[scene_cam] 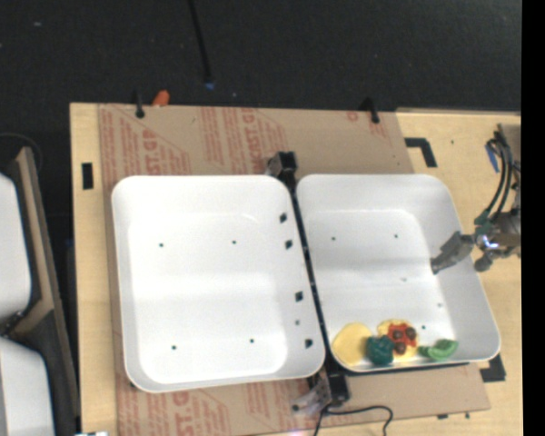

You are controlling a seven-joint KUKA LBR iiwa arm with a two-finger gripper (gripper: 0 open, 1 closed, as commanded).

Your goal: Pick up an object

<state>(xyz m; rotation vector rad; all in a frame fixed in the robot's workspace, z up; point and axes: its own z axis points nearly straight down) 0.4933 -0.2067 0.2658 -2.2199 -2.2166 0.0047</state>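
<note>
Gripper [447, 252] at right bin [363, 198] east wall, above rim; finger state: cannot tell, blurred; nothing seen held.

Risks, near to far from right bin front wall:
- Toy cluster [392, 341] packed against front wall: yellow piece [350, 341], teal piece [379, 351], red-orange piece [400, 333], green piece [441, 349], touching or overlapping. Likely double grab or slip.
- Wall may block finger descent.
- Gripper well apart from cluster; long reach, rim collision possible.

Left bin [209, 280] beyond divider on surface [209, 143].

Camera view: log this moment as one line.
gripper: over right bin's right edge, holding nothing | toys: clustered at right bin's near edge | pick: not yet done
</note>
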